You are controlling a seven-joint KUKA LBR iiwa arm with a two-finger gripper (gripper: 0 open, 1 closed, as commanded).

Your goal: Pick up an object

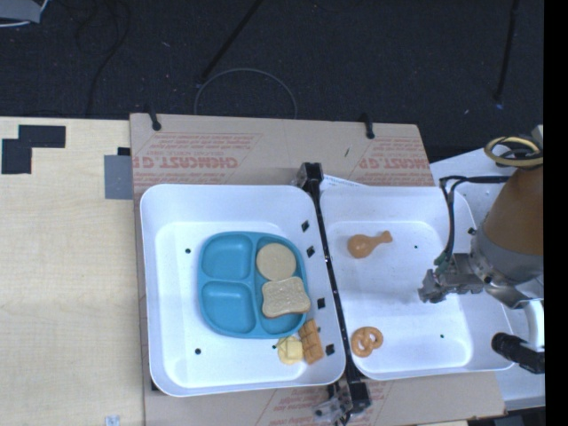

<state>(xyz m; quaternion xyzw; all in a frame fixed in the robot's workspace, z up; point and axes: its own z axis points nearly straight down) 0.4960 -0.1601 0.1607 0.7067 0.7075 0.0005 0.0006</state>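
Observation:
In the right bin [399, 362] lie a tan drumstick-shaped toy [366, 243] near the back and a brown pretzel [366, 340] near the front. My gripper [437, 286] hangs over the right side of this bin, to the right of both toys and clear of them. Nothing shows in it. The arm's orange band [524, 211] rises above it at the right edge.
The left bin [169, 238] holds a blue divided plate [226, 287] with a round tan patty [275, 260] and a toast slice [285, 298] on it. A yellow piece [289, 351] and an orange waffle piece [310, 340] lie by the plate's front corner. A black divider [324, 273] separates the bins.

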